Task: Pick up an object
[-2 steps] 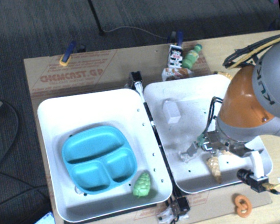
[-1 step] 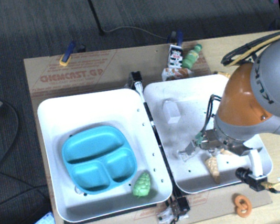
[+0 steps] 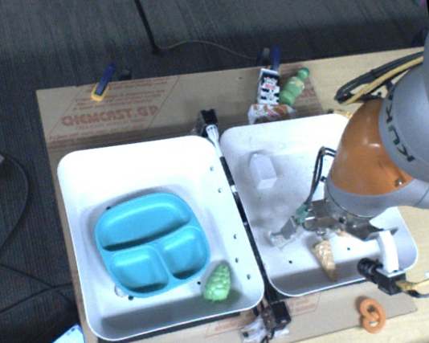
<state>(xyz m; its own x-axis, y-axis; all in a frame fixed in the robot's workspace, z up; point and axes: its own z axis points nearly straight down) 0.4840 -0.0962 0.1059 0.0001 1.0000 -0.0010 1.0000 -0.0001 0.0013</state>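
The arm is low in the right bin [image 3: 275, 144], in the reaching step. Its end effector [image 3: 308, 220] hangs just above the bin floor; whether it is open or closed I cannot tell. A tan object [image 3: 325, 257] lies just beside it, toward the near wall, and looks the likeliest target. A clear object [image 3: 262, 169] sits farther back. The next move calls for centring over 1 item, then closing. The left bin [image 3: 78, 181] holds a blue tray [image 3: 152, 244] and a green toy [image 3: 217, 283]. The near wall crowds any grasp.
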